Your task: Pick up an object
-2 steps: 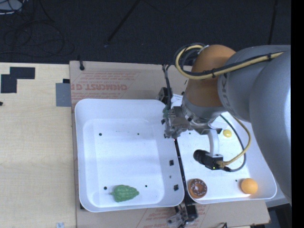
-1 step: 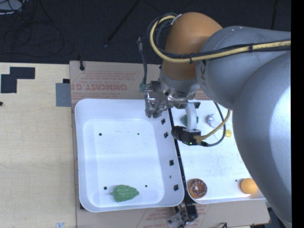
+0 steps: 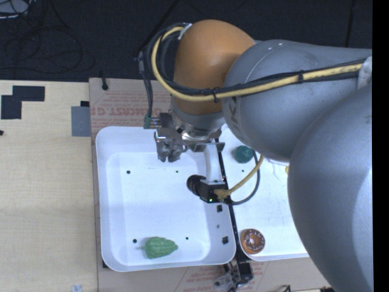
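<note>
Hovering over the left bin (image 3: 115, 163), the gripper (image 3: 171, 151) looks empty, its opening unclear; the green lump (image 3: 160, 247) lies well apart.

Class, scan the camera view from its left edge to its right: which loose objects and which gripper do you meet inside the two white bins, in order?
Green lumpy object in the left bin → gripper over the left bin's far part → teal object in the right bin → brown donut at the right bin's near edge.

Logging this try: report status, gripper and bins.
Gripper over left bin, far end; grip unclear. Green lump near front edge, untouched. Teal object and donut in right bin. Nothing blocking.
</note>
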